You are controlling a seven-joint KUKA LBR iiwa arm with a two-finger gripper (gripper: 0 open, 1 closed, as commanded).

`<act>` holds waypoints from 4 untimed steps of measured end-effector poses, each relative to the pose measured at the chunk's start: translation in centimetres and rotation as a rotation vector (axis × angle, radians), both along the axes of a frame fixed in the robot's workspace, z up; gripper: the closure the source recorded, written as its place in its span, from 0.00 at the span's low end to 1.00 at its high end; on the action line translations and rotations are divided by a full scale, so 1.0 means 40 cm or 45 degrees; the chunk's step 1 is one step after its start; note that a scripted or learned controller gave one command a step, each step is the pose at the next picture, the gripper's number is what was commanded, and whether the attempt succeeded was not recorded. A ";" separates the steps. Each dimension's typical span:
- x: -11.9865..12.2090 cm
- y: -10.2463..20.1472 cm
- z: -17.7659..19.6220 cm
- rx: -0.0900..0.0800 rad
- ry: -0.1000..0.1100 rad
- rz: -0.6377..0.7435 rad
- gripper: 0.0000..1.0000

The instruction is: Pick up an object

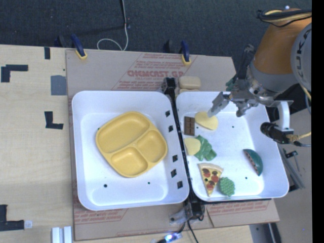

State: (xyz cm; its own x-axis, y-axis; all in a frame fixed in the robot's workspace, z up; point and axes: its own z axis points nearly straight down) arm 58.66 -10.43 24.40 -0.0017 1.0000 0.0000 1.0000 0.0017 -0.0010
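The gripper (229, 107) is seen over the right bin (271, 148), its fingers spread wide with nothing held between them. A pale yellow heart-shaped piece (206, 121) lies just below its left finger (218, 105). Farther below are found a green leafy piece (205, 148), a pizza slice (209, 176) and a watermelon slice (254, 161). A yellow divided plate (131, 143) sits well to the left.

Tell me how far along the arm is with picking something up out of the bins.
Early stage. Done so far: the gripper has reached over the right white bin, above the pale yellow heart-shaped toy. In hand: nothing visibly lifted; that toy, the pizza slice toy and the watermelon slice toy all lie on the bin floor. Left: close on an object and raise it. The yellow divided plate sits in the left bin.
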 end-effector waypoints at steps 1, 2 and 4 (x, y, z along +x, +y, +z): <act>-0.049 0.015 -0.254 0.002 0.014 -0.001 0.00; -0.069 0.003 -0.374 0.001 0.000 -0.001 0.00; 0.170 0.020 -0.398 -0.001 -0.005 0.002 0.00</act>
